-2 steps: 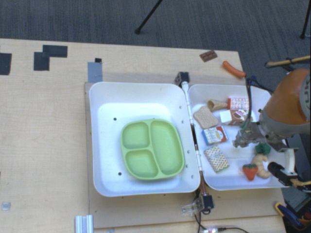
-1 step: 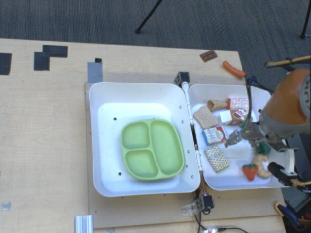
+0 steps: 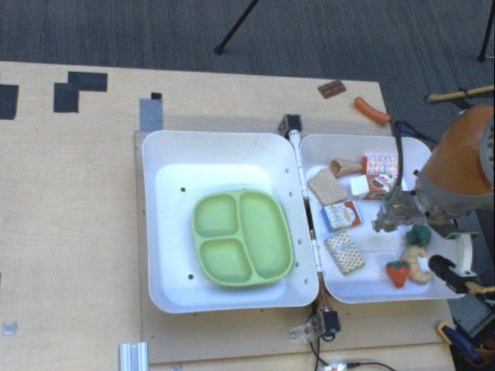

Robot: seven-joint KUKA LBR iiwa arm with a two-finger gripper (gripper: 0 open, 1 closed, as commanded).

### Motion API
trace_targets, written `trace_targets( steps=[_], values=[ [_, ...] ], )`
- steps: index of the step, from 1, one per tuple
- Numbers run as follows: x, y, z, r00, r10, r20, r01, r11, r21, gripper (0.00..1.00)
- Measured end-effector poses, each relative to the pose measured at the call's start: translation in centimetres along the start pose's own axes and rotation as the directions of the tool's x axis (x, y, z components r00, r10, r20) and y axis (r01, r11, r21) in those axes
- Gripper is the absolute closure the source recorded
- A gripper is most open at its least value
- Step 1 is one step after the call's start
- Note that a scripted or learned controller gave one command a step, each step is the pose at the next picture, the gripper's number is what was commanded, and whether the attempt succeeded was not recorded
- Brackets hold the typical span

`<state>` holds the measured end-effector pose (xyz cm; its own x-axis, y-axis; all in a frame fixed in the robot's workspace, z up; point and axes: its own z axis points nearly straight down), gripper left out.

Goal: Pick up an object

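My gripper (image 3: 389,221) hangs low inside the right white plastic bin (image 3: 340,149), near its right side. I cannot tell how it is set, and I see nothing held in it.

The things to pick all lie in this bin. Just beside my gripper, on its right, sits a small dark green toy (image 3: 420,234). Below that is a red toy strawberry with a green top (image 3: 397,273), touching a pale tan curved toy (image 3: 418,265). To the left of my gripper is a small box with a blue and white picture (image 3: 341,216), and under it a little patterned square packet (image 3: 345,253). Higher up lies a brown toy bread slice (image 3: 327,185), a small tan roll-shaped toy (image 3: 346,167), a red and white box (image 3: 380,173) and a small white block (image 3: 359,185).

The left white plastic bin (image 3: 166,207) holds one thing, a light green plastic plate with three parts (image 3: 242,238), lying flat in the middle.

Both bins sit side by side on a light wooden bench (image 3: 69,230). On the bench past the right bin lie an orange toy carrot (image 3: 373,111) and a small brown piece (image 3: 332,89). Black tape marks (image 3: 77,89) sit at the far left. Past the bench is a dark grey carpet floor (image 3: 155,22).
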<state>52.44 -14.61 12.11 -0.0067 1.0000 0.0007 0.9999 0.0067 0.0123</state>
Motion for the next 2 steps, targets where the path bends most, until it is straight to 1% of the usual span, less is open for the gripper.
trace_targets(
  steps=[1,2],
  values=[
    [0.0,0.0,0.0,1.000,-0.001,0.000,0.001,1.000,0.000,0.00],
    [3.2,-2.7,3.1,1.000,0.010,0.014,-0.010,1.000,-0.011,0.00]
  ],
)
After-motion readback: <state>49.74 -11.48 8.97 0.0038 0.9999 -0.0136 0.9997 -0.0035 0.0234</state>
